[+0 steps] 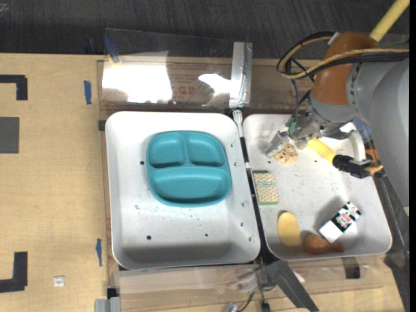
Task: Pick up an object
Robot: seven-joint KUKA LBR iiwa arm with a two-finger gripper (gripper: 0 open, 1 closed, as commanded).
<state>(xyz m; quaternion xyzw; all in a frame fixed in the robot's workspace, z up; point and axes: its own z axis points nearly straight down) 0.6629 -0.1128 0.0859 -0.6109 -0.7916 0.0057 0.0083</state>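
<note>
I see the claw low in the right bin, at its upper left, right over a small tan cookie-like piece. A yellow item lies just beside it. Nearer me sit a green-patterned card, a yellow oval, a brown lump and a black-and-white box. The left bin holds a teal divided plate.
</note>
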